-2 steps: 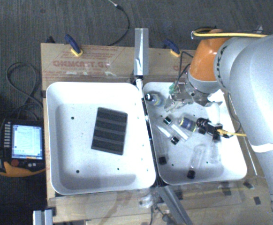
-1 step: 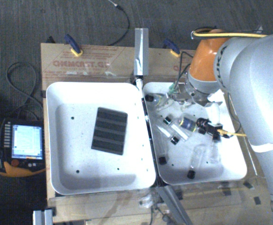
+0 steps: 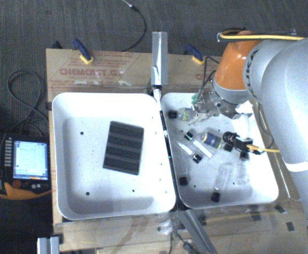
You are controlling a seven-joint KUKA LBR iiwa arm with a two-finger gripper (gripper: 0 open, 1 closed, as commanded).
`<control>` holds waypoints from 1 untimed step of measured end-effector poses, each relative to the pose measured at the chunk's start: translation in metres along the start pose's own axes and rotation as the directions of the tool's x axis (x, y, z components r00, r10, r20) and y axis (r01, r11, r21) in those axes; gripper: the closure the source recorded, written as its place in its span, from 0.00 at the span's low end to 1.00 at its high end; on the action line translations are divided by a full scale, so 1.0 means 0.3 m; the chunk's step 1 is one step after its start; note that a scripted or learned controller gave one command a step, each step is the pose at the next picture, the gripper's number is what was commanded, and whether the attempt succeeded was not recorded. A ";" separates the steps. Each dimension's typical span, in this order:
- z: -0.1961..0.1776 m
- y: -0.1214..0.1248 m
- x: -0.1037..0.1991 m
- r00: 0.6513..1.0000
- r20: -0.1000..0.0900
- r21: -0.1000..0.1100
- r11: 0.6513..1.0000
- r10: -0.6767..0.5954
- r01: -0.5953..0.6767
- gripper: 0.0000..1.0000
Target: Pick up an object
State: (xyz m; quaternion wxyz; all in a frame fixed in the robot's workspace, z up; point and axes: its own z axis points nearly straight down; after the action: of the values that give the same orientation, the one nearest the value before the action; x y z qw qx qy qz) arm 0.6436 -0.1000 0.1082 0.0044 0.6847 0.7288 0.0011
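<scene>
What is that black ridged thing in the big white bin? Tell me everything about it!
The pad is a flat, dark rectangle with raised ribs running across it, so it looks striped. It seems to be rubber or plastic, though that is hard to tell. It lies flat on the floor of the left bin, near the middle, turned a little askew. Nothing else touches it, and it sits well apart from the bin's walls.
</scene>
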 end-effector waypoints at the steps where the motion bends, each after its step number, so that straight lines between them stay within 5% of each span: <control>1: 0.000 0.000 -0.001 1.000 0.000 0.000 1.000 0.000 0.000 0.00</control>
State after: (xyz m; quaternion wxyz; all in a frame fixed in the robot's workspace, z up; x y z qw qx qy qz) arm 0.6435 -0.1002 0.1080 0.0044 0.6848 0.7287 0.0007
